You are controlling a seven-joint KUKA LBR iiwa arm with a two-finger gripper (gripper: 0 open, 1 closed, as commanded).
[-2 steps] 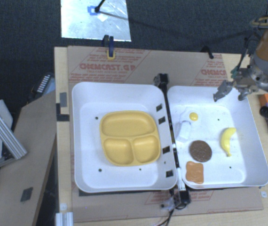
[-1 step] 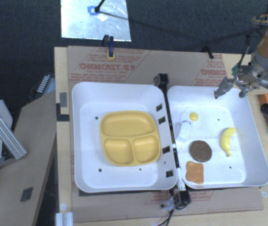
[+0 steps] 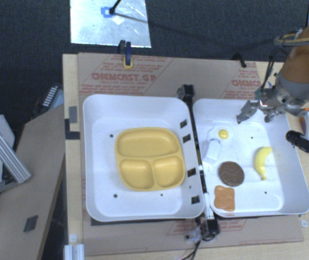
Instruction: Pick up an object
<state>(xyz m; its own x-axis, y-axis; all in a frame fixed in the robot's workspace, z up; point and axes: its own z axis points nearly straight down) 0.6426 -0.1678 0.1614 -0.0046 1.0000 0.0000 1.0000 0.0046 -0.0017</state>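
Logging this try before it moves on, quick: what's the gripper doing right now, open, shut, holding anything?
Gripper: above the far part of the right bin; open or closed cannot be told.

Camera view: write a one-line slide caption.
Claw hovers at the right bin's far edge above banana, brown disc and egg; yellow tray fills the left bin.
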